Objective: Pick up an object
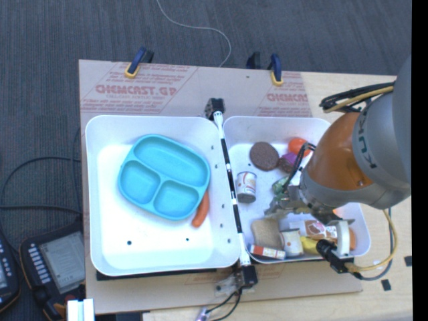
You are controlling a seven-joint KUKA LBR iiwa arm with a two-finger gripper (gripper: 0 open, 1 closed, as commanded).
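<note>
Grey arm (374, 152) hangs over your right bin (234, 152), gripper (284, 202) low among clutter beside the can (246, 186); its grip state cannot be told.

Bench top: a pale wooden board (314, 299), with a sheet of light brown printed cardboard (147, 92) laid over its rear and left portion, red lettering visible on it. Two blue-and-yellow clamps grip the back edge, one toward the left (137, 60), one toward the right (275, 71). Two shallow white plastic bins rest directly on the surface, side by side and touching along a shared middle edge: left bin (100, 199), right bin (242, 127). A small black bracket (215, 105) sits at the rear end of that seam. A thin pale cable (200, 27) trails across the dark grey carpet (40, 79) behind the bench.
</note>
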